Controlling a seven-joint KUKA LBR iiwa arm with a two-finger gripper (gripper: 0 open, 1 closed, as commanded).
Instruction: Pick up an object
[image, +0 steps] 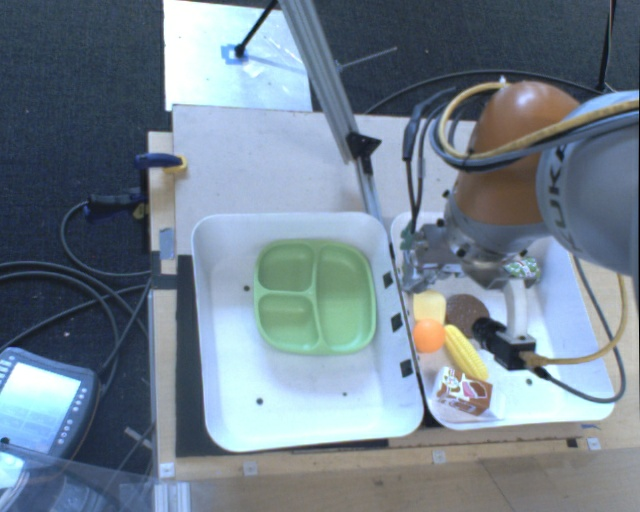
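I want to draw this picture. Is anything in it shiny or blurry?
In the camera view, the white bins glare brightly and look washed out; the orange band on the arm carries a soft shine; the green tray is sharp, casting a faint shadow below.

Bright, even overhead light; the white bins (300, 400) glare slightly, shadows stay soft and faint, and the whole picture is mildly grainy and soft.
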